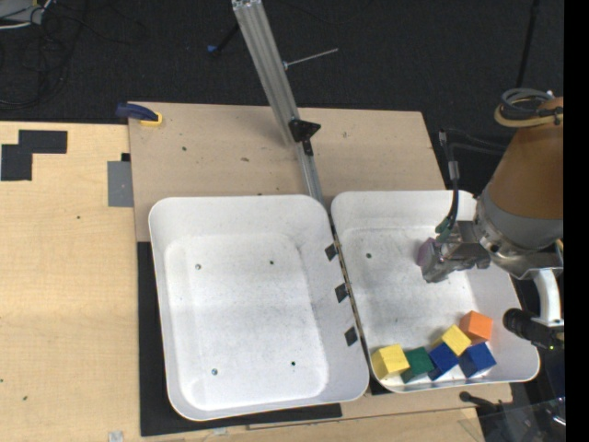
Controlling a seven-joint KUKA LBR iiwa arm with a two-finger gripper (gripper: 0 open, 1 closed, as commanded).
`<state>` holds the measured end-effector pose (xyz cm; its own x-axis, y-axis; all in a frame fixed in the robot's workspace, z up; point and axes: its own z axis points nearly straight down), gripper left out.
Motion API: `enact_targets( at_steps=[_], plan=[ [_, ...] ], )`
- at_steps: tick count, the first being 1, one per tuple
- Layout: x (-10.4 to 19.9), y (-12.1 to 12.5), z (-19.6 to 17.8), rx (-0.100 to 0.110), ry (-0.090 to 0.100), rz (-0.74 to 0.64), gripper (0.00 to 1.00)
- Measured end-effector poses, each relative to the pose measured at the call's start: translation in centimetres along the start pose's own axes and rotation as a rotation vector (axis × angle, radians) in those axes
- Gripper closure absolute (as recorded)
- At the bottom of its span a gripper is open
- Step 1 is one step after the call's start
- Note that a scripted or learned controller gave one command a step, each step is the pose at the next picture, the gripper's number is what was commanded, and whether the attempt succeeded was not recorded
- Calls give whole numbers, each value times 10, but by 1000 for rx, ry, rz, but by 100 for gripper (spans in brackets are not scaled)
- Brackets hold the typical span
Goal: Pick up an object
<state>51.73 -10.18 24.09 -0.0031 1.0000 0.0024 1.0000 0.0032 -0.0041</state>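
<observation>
- The gripper hangs over the middle of the right bin, on the arm that reaches in from the view's right.
- A small purplish shape sits right against the gripper's left side. Whether it is an object between the fingers or part of the gripper or its shadow, I cannot tell, so I would not count anything as held.
- Whether the gripper is apart or together is not readable from this slanted view.
- The clear candidates for picking are blocks bunched along the right bin's near rim: a yellow block, a green block, a blue block, a second yellow block, a second blue block and an orange block.
- The relation that matters: this cluster lies toward the viewer from the gripper, apart from it, down at the bin's lower edge and corner.
- The orange block and the second yellow block are the nearest to the gripper; the first yellow block is the farthest out to the left.
- The blocks touch or nearly touch, so I judge a clean grasp of one to be awkward; the orange block, on the cluster's upper edge, looks the most exposed.
- The left bin on the counter plays no part in the coming move.
</observation>
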Motion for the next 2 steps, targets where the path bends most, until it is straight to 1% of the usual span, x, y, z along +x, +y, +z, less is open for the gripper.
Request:
enact_targets(
  at_steps=[1, 2],
  plan=[
    [60, -8, 9, 1, 0, -2, 100],
    [107, -19, 13, 2, 0, 0, 100]
  ],
)
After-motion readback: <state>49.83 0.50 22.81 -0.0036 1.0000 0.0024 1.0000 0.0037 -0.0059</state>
